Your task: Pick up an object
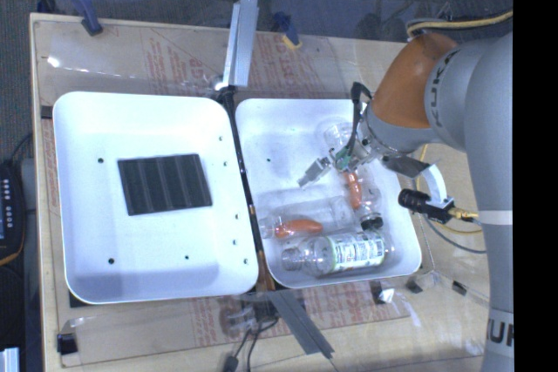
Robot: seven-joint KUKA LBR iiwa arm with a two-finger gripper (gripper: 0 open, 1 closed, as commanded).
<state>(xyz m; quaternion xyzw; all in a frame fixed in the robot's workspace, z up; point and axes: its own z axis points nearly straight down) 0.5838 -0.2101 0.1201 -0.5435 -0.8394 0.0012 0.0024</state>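
1. The left bin (87, 187) on the table (131, 48) holds a dark ribbed mat (165, 184), lying flat near its middle.
2. The right bin (261, 126) holds the clutter: an orange piece (296, 227) in clear wrapping lies near the divider, and a clear plastic bottle (336, 253) with a printed label lies on its side along the near wall.
3. The gripper (324, 166) hangs over the middle of the right bin, pointing left; whether its fingers are apart or closed cannot be told, and nothing shows between them.
4. Just right of it lies a second orange item (353, 187), with a clear crumpled container (336, 133) farther back.
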